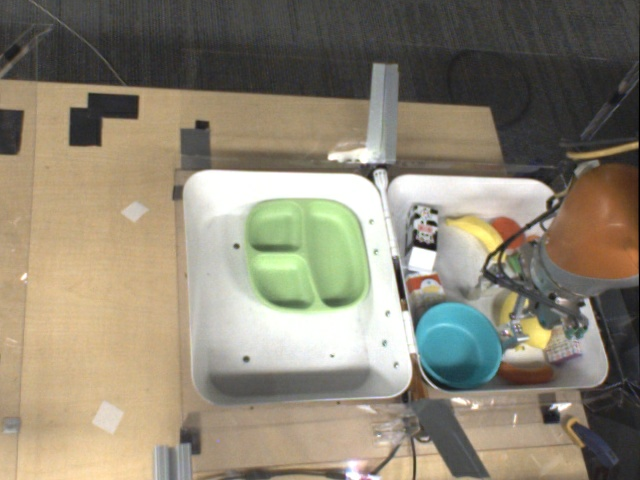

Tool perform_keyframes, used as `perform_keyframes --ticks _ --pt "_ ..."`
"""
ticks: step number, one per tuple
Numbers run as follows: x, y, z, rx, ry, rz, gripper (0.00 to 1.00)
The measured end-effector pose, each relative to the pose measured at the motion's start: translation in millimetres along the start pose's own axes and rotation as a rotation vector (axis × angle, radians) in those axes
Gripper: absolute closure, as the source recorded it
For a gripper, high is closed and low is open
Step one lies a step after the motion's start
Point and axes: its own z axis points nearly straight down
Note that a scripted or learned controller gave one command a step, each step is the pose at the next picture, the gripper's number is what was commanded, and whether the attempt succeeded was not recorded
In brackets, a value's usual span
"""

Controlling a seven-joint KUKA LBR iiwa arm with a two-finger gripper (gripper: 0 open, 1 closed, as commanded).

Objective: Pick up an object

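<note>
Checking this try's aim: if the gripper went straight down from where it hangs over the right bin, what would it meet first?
Probably the yellow object under the gripper, beside the blue bowl in the right bin. Depth is hard to judge.

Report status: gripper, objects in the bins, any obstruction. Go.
Gripper low in right bin, among clutter; fingers' state unclear. No object seen held. Blue bowl close beside it; green divided tray alone in left bin.

The wooden bench (90,298) bears two white bins (215,368) side by side.
</note>
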Motion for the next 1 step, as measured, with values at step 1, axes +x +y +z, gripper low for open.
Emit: perform_keyframes --ticks 1 --pt "13.9 -7.0 -0.2 -0.003 -0.002 -0.006 0.00"
